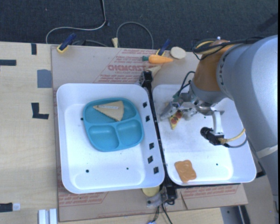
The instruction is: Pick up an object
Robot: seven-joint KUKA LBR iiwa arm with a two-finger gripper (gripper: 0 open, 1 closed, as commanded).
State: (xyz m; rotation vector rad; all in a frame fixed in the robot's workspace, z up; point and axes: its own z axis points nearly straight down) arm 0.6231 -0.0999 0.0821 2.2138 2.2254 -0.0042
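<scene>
My gripper [173, 112] is low over the upper left part of the right bin [224, 171], close to the divider between the bins. A small red and yellow striped object [174, 121] lies right at the gripper's tip, touching or just under it; I cannot tell whether it is held. An orange-brown nugget-like piece [185, 170] rests near the front of the same bin, well apart from the gripper. In the left bin [70, 167] a blue divided plate [115, 130] carries a tan triangular slice [110, 110].
The grey arm with its orange band [210, 73] covers the right bin's right and rear parts. A black cable end [212, 136] hangs from the wrist over the bin's middle. An orange clamp [158, 59] and a beige disc [178, 53] sit behind the bins.
</scene>
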